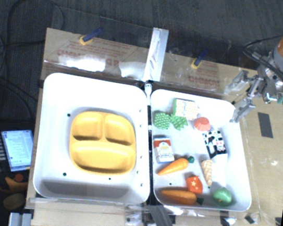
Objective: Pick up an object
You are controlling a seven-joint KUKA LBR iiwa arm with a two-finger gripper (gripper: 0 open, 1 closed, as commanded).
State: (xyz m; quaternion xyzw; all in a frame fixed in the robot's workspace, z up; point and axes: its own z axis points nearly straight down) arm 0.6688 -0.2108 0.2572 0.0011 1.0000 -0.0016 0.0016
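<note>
The right bin (242,167) holds several toy foods. Among them are a green-and-white box (186,109), two green mesh pieces (162,120), a pink-red round piece (202,124), a black-and-white spotted piece (214,142), a red-and-white carton (164,150), a carrot (174,166), a tomato (194,183), a pale cob-like piece (207,172), a green pepper (222,195) and a long orange piece (178,196). My gripper (240,95) hangs over the bin's far right corner, above the rim. It is open, with nothing between its fingers.
A yellow divided tray (103,141) lies in the left bin (50,122). A ridge (147,147) separates the two bins. Clear plastic and clips lie along the bench's far edge (138,64). Screens and cables sit on the floor at left (12,148).
</note>
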